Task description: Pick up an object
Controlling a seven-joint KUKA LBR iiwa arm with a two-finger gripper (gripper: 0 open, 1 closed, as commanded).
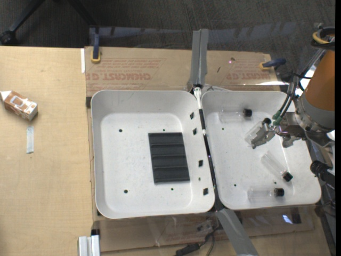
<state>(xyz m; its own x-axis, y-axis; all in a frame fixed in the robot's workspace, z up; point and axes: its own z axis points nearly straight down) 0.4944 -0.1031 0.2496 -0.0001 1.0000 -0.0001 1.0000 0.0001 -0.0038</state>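
My gripper (274, 137) hangs over the middle of the right bin (229, 164), open, with nothing between its fingers (259, 135). Three clear bottles with black caps lie in this bin. One bottle (234, 114) is at the back left, another bottle (276, 166) lies just below and to the right of the gripper, and the third bottle (262, 194) rests near the front edge. A black ribbed block (169, 157) lies flat in the middle of the left bin (114, 159).
The arm's orange band (325, 84) rises at the right edge, with cables beside it. A grey divider post (199, 57) stands behind the bins. On the wooden bench to the left lie a small carton (20, 105) and a pale strip (30, 141).
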